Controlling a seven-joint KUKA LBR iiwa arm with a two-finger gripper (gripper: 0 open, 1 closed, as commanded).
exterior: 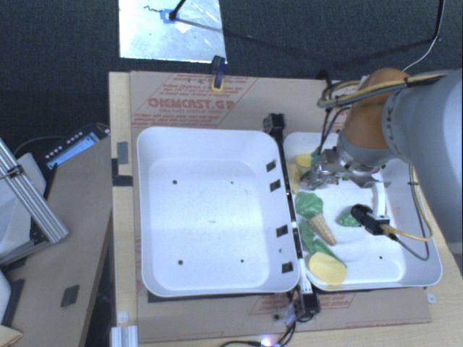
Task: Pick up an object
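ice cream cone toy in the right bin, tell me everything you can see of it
The cone looks like plastic: a green scoop on top and a tan, pointed wafer below. It lies on its side on the floor of the right bin, near the bin's left wall, with the tip pointing down-right in the view. A yellow disc lies just below it; whether they touch is unclear.

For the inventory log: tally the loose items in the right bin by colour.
Yellow: 2, a round piece and one by the claw
Green: 2, a leafy piece and a smaller one
Tan: 1, a cone
Total: 5 that can be made out; the arm may hide more.
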